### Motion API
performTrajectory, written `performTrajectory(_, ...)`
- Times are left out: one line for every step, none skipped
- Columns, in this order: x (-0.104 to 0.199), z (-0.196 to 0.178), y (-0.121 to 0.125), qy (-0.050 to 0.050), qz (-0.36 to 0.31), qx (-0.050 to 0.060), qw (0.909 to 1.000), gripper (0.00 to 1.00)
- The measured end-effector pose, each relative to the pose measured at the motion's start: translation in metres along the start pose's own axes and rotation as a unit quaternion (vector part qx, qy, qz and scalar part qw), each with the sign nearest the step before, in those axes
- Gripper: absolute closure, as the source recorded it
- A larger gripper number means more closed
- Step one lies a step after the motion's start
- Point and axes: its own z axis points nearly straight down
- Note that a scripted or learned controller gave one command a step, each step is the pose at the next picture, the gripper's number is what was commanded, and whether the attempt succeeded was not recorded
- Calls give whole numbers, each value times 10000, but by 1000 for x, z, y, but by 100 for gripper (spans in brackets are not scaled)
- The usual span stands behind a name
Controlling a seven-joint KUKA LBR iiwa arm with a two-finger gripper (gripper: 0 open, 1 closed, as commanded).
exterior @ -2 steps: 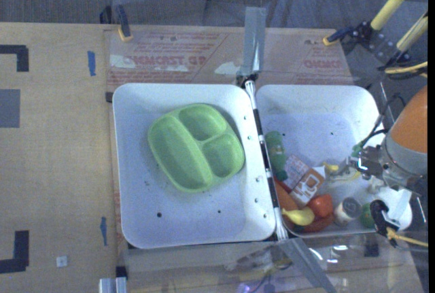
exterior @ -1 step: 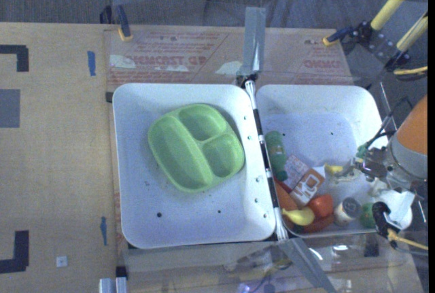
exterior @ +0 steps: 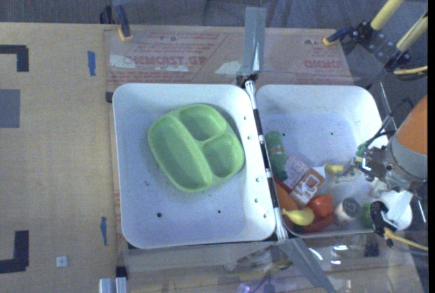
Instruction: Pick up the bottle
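Observation:
A green bottle (exterior: 275, 147) lies along the left wall of the right bin (exterior: 319, 105), its top toward the far side. A small pale container with a grey round top (exterior: 347, 209) stands near that bin's front right. The arm with its orange band (exterior: 416, 128) comes in from the right. Its gripper (exterior: 370, 169) hangs over the bin's right side, above a small yellow item (exterior: 334, 168). The gripper is well to the right of the green bottle and a little behind the pale container. I see nothing between its fingers.
The left bin (exterior: 136, 203) holds a green divided plate (exterior: 196, 146). Packed in the right bin's front left are a small packet (exterior: 297, 168), an orange carton (exterior: 310, 184), a red vegetable (exterior: 321, 205), a banana (exterior: 299, 217) and an orange piece (exterior: 284, 195).

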Motion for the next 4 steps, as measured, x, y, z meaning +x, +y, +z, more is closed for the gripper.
performTrajectory(0, 0, 2, 21, 729, 0, 9973, 0)
performTrajectory(7, 2, -10, -87, -1150, 25, 9933, 0)
performTrajectory(5, -9, -8, -114, -1135, -13, 9935, 100)
performTrajectory(5, -9, -8, -114, -1134, -13, 9935, 0)
